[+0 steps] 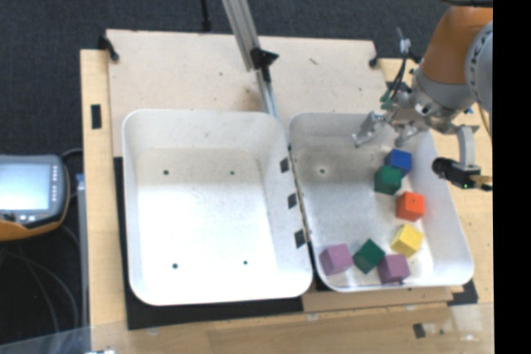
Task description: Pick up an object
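Right bin, white, on desk: seven small plain cubes, no legible markings. Blue cube nearest the claw; green cube touching below it; then orange, yellow, two purple, one dark green. Claw state: cannot tell.

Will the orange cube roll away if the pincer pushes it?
Probably not: the orange cube has flat faces, so it should slide rather than roll. It looks solid and stiff. It sits near the right bin's rim, so it may jam there.
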Controlling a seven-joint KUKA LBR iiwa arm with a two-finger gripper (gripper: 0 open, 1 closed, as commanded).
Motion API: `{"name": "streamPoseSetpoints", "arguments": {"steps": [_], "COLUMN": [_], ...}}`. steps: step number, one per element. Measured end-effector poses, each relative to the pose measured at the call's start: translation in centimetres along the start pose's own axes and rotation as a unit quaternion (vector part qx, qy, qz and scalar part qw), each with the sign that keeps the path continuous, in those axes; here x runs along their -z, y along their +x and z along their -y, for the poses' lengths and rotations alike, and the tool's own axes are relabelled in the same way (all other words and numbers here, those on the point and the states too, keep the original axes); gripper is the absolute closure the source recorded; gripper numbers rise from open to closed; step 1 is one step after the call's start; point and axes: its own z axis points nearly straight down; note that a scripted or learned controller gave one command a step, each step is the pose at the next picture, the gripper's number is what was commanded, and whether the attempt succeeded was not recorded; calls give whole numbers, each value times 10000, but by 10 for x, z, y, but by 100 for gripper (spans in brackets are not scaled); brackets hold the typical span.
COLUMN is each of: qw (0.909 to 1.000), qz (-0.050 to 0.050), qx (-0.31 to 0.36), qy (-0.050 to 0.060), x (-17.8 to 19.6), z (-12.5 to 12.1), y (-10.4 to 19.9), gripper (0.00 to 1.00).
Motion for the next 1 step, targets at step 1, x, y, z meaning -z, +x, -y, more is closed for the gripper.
{"name": "streamPoseSetpoints", "arguments": {"steps": [1], "qw": [10000], "qz": [-3], "qx": [7], "qy": [-23], "x": [107], "z": [87], "y": [18], "gripper": [0]}}
